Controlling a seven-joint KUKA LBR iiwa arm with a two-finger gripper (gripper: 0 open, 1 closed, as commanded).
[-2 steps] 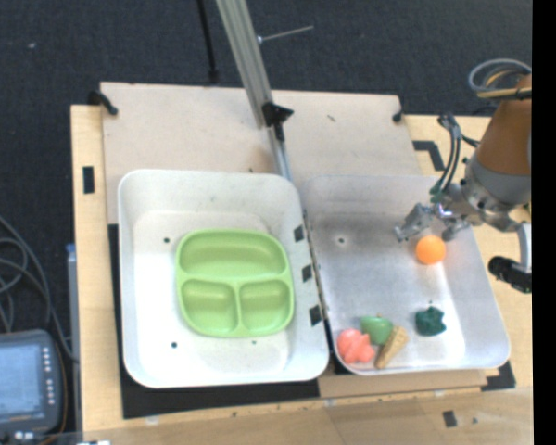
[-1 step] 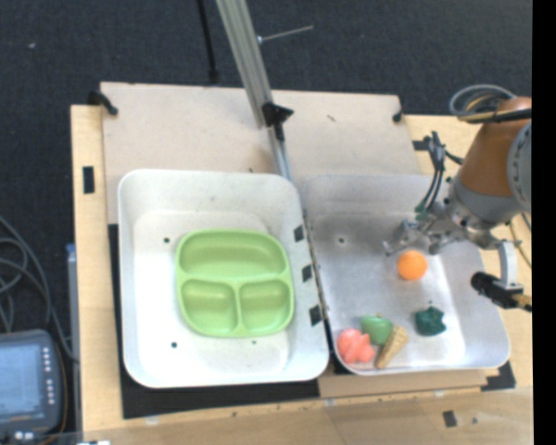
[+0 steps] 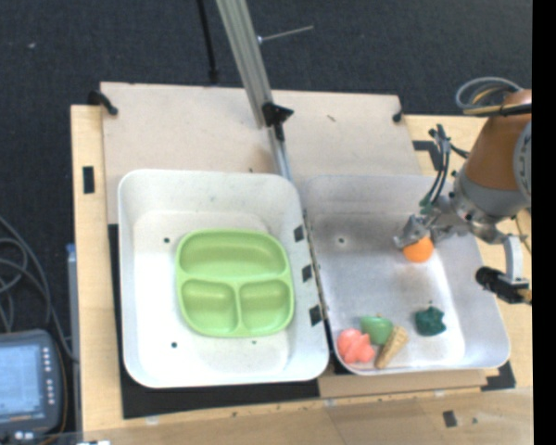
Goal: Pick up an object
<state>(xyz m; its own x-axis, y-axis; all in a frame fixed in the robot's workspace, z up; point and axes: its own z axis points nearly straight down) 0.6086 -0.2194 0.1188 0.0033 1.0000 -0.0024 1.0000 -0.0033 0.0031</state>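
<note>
My gripper (image 3: 419, 237) hangs over the upper right part of the right bin (image 3: 352, 211), at the end of the grey arm with the orange band (image 3: 494, 156). A small round orange object (image 3: 419, 250) sits between its fingertips, and the fingers are shut on it. Along the bin's front edge lie a pink object (image 3: 354, 345), a light green object (image 3: 378, 327), a tan cone-shaped piece (image 3: 393, 348) and a dark green object (image 3: 430, 321).
The left bin (image 3: 148, 202) holds a light green divided plate (image 3: 233, 281). A slanted metal pole (image 3: 250, 54) rises from behind the seam between the bins. Black brackets (image 3: 308, 272) line the seam.
</note>
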